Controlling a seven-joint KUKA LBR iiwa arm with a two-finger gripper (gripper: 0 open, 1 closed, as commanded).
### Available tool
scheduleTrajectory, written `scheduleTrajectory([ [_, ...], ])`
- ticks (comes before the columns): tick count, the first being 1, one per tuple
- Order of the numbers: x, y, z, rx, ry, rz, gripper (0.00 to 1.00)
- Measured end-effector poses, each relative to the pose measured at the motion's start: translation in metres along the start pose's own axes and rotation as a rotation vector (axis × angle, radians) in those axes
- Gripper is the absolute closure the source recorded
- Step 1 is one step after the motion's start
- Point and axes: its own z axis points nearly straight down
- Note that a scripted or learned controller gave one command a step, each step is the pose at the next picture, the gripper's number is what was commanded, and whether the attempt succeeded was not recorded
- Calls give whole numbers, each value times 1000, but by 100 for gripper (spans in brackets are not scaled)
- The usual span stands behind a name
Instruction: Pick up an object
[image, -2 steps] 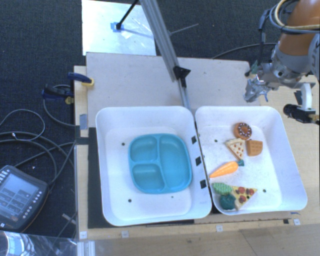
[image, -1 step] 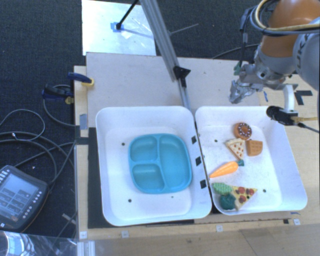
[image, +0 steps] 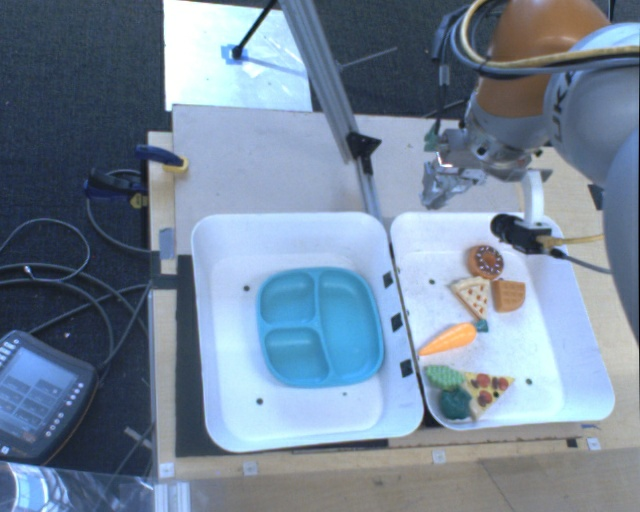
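The gripper (image: 441, 187) hangs above the right bin's (image: 580, 310) far edge, holding nothing; I can't tell its grip. Toy carrot (image: 447, 339) might roll away.

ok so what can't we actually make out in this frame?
- Gripper, camera view: small and blurred above the right bin; open or shut can't be told.
- Arm: cut off by the top and right edges.
- Green toy at the right bin's near edge: too small to identify.
- Left bin floor under the blue divided tray: hidden by the tray.
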Motion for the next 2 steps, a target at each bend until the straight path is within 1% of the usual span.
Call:
scheduleTrajectory([
  [1, 59, 6, -2, -2, 1, 0, 100],
  [2, 109, 9, 22, 2, 0, 1, 100],
])
